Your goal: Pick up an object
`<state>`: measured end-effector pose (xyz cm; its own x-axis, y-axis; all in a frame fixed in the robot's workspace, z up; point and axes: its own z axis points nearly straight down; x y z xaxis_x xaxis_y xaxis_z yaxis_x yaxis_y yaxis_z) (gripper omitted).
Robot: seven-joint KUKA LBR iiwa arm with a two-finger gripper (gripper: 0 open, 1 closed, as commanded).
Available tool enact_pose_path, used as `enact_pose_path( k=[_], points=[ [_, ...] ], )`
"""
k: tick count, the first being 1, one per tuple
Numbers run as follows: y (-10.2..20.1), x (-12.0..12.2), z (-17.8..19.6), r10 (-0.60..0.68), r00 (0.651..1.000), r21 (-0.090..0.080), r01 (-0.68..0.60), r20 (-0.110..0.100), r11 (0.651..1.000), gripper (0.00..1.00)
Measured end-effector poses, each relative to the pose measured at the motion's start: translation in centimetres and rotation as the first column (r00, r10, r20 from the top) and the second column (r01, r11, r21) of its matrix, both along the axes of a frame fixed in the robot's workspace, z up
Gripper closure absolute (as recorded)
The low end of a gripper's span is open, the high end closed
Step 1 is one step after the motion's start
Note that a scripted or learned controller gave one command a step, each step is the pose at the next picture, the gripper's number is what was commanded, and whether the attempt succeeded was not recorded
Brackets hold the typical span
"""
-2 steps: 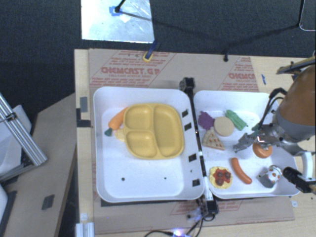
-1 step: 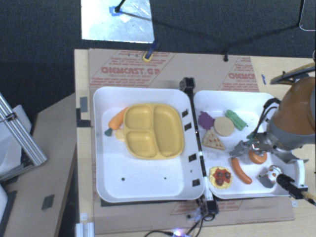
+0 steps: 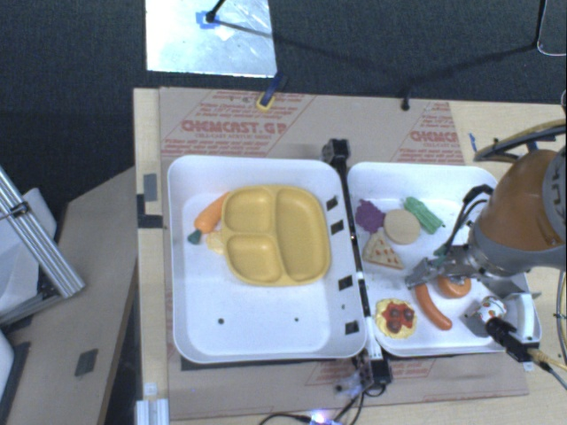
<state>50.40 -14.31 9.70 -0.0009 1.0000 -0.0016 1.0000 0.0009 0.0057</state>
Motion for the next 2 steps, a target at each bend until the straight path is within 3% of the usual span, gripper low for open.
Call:
enact_pose_path(
  k=[1, 2],
  points=[
    [0.0, 0.1, 1.0, 0.0, 1.0, -0.001, 0.0, 0.001, 1.0, 1.0],
    [-0.8, 0.9, 6.5, 0.003, 1.0, 0.0, -0.003, 0.0, 1.0, 1.0]
  ],
)
